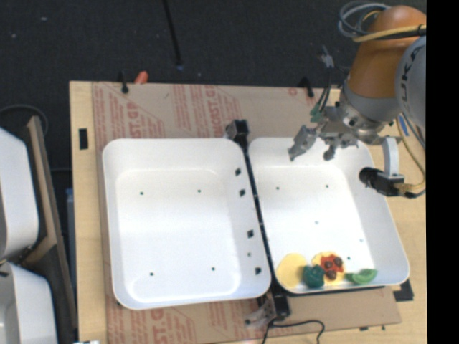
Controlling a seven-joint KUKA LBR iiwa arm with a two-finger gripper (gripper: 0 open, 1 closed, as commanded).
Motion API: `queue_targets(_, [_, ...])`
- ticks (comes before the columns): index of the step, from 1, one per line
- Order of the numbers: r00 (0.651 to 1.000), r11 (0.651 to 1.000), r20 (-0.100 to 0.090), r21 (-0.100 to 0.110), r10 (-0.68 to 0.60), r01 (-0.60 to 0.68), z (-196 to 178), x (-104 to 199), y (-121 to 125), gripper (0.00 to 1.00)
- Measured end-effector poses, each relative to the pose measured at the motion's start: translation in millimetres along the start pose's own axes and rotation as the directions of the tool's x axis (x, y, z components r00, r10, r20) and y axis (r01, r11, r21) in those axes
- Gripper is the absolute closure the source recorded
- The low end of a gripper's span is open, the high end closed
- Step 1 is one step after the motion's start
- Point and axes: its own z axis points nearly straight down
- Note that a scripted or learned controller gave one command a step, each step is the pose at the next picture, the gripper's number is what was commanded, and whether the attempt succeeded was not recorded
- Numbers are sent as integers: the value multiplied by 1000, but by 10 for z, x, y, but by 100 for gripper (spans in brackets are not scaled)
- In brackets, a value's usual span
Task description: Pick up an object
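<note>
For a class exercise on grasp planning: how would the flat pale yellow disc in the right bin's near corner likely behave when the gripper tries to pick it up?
The yellow disc looks thin and flat, so probably light but hard to pinch from above. Pushed, it would likely slide, not roll, on the smooth right bin.

The grey KUKA arm (401, 63) has a rounded, glossy orange band (380, 49) above a paler grey wrist collar. Thin grey cables (356, 14) loop at its top, and part of a dark letter shows on the grey casing. The metal two-finger end effector (315, 147) is pale grey with angular fingers. A black cylindrical part (380, 180) hangs from a white bracket.
</note>
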Motion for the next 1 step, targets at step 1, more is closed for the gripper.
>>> queue_targets(1, [1000, 1000, -1, 6, 3, -3, 573, -237, -556, 0])
